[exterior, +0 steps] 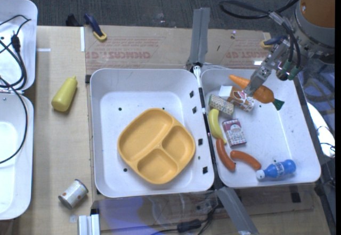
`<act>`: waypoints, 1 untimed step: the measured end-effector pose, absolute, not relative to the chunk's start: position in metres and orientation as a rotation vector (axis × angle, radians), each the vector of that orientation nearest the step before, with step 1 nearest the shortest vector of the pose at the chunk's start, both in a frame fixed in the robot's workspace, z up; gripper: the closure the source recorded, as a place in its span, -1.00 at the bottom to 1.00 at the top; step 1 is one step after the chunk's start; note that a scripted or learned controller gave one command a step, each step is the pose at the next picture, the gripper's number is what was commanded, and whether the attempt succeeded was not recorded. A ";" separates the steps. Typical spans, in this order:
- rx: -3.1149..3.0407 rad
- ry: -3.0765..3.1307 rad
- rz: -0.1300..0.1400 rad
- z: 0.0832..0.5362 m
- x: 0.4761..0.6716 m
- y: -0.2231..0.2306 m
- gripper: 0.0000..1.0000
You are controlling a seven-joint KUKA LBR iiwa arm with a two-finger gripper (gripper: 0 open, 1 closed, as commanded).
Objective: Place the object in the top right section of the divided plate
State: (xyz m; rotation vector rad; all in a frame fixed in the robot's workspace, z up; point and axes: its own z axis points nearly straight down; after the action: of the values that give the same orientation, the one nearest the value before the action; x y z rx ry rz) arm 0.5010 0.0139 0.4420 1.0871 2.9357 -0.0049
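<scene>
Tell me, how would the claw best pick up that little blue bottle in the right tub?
Probably from straight above, pinching the blue bottle across its round body. It lies on its side near the right bin's front wall, white cap toward the sausage, with free room on both long sides.

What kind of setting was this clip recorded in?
Most likely a robotics lab bench, not a kitchen. Two white bins sit on a cardboard-covered bench, one holding a yellow divided plate, the other toy food such as a banana, with the gripper reaching in and loose cables alongside.

The bench (58, 138) bears two white bins (101, 122), a mustard bottle (64, 94) and a can (73, 193).
</scene>
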 end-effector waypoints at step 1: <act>1.085 2.935 -0.006 0.451 0.503 0.014 1.00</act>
State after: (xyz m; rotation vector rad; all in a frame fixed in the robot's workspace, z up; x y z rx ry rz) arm 0.5026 0.0141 0.4507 1.0845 2.9346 -0.0063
